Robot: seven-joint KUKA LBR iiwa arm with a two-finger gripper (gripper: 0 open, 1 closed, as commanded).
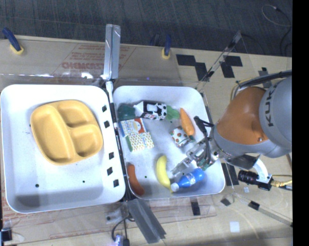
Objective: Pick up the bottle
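The bottle (pixel 191 180) is blue with a white cap and lies on its side in the front right corner of the right bin (pixel 206 102). Its cap end points left, toward a banana. My gripper (pixel 196 158) hangs low in the bin, right behind the bottle's upper edge and close to it or touching it. The grey arm with its orange band reaches in from the right and hides the bin's right rim.
In the right bin, a banana (pixel 162 171) lies just left of the bottle, with a red sausage (pixel 135 181) further left. A carrot (pixel 187 121), a small spotted ball (pixel 178 135), a colourful box (pixel 137 137) and a cow-patterned toy (pixel 154 109) lie further back. The left bin holds a yellow divided plate (pixel 67 131).
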